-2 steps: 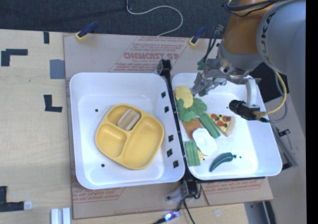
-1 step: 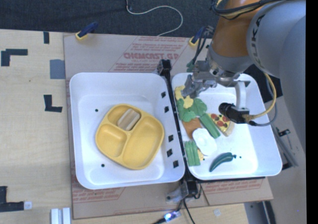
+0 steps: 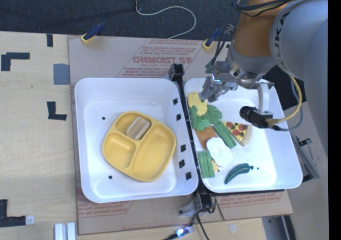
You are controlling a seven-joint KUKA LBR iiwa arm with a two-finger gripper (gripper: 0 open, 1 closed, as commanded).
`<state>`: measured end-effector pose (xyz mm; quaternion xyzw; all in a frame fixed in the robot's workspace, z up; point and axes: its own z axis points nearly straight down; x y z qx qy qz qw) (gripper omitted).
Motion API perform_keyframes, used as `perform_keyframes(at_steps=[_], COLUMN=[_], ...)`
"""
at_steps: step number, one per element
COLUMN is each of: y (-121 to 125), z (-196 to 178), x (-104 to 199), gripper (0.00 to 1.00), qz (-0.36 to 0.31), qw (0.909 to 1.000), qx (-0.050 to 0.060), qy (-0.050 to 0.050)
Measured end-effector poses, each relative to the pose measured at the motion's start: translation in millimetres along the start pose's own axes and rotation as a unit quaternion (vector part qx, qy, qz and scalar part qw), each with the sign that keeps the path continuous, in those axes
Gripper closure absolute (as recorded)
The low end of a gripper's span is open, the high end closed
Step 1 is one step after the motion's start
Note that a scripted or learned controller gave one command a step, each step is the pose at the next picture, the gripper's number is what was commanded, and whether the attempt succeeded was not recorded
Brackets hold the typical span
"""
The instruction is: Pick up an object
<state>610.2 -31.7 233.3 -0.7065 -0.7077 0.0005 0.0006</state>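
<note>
Brown cardboard [image 3: 106,58] covers the tabletop [image 3: 26,127] beneath two white bins. Taking the right bin [image 3: 277,172] as landmark: the left bin [image 3: 96,180] sits touching its left wall and carries a yellow divided plate [image 3: 139,146]. Inside the right bin, along its left side, lies a heap of toy food: a yellow piece [image 3: 197,107], green leafy pieces [image 3: 205,118], a pizza slice [image 3: 238,130], a white piece [image 3: 219,151] and a green chili pepper [image 3: 238,171] near its front edge. The gripper [image 3: 211,91] hangs at the bin's rear left corner, just above the yellow piece; whether it is clenched or released cannot be told.
</note>
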Motion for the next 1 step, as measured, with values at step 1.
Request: perform_keyframes(at_steps=[1], y=[0.0], z=[0.2], x=[-1.0], gripper=[1.00], qz=[0.000], qw=[1.0000], qx=[0.000], qy=[0.000])
